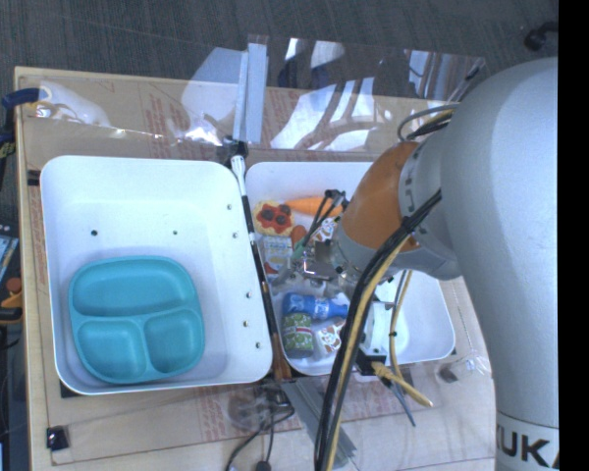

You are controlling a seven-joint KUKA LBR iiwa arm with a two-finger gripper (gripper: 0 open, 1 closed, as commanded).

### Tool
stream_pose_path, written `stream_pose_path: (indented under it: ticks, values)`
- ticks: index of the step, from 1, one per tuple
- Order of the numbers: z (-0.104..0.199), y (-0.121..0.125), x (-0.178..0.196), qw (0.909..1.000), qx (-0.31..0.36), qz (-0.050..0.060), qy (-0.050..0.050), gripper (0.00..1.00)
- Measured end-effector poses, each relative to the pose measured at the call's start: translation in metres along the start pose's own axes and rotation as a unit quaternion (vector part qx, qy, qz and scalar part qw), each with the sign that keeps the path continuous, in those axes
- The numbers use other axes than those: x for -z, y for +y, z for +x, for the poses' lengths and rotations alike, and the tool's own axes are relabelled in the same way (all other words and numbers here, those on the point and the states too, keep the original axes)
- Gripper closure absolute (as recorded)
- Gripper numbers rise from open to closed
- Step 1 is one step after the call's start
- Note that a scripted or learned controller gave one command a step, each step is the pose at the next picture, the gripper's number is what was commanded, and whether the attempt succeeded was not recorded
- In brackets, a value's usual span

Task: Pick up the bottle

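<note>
Here, the grey arm [491, 194] is seen reaching over the right bin [432, 332], beside the left bin [137, 194] in which a teal divided tray [135, 317] is laid. The gripper [312, 261] is lowered among small items; its opening cannot be told. The blue bottle [314, 308] is found lying just below it, toward the near wall

The arm [510, 165] has bulky, rounded pale-grey casings, with an orange band [378, 209] above the wrist. Black and yellow cables [358, 312] trail along it. Dark "KU" lettering [525, 449] marks its base.
</note>
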State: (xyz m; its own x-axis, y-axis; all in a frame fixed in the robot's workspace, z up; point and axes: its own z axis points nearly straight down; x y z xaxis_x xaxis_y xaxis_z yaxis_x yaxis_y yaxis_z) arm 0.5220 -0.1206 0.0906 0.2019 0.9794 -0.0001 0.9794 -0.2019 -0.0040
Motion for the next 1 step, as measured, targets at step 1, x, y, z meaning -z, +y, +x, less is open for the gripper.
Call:
stream_pose_path:
  ticks: [1]
  values:
    - [0.0119, -0.0195, 0.0023, 0.9765, -0.215, -0.006, 0.000, 0.00]
